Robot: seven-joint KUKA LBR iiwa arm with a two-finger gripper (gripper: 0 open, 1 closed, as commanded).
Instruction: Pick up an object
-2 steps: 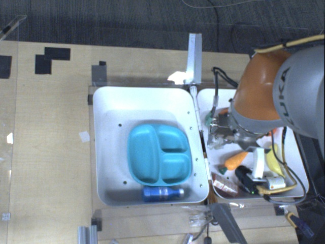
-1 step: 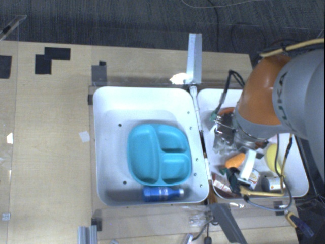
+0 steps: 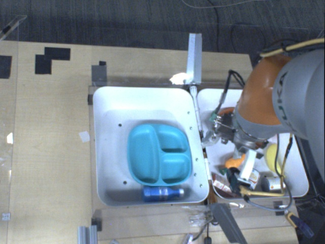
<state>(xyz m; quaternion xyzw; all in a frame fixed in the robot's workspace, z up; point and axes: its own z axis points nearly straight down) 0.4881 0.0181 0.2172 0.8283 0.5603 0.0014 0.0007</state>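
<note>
Dark grey carpet runs along the 12 o'clock side of the scene, with a thin black cable (image 3: 214, 6) looping over it, and below it lies the pale wooden bench (image 3: 45, 151), marked with black shapes (image 3: 51, 59) toward 10 o'clock. Two shallow white bins sit side by side on the bench, with a metal post (image 3: 195, 57) standing at 12 o'clock above the wall they share. The left bin (image 3: 109, 131) holds a light-blue divided plate (image 3: 160, 154), lying flat near its middle and drawn toward the 3 o'clock wall. At 6 o'clock from the plate, a blue bottle (image 3: 162, 191) lies on its side just beside it, along the near wall. The grey arm (image 3: 299, 93) with its orange band (image 3: 256, 98) comes in from 3 o'clock and covers much of the right bin (image 3: 205, 103). The gripper (image 3: 242, 147) points down into that bin near its middle. Whether it is spread or pressed together cannot be told, since the wrist hides it from above. Loose things crowd the bin's 6 o'clock half. An orange piece (image 3: 232, 162) lies just beside the gripper at about 7 o'clock from it, and a yellow object (image 3: 271, 156) lies at its 3 o'clock. A clutter of small dark and white items (image 3: 226, 182) along the near wall is too tangled to name.
</note>
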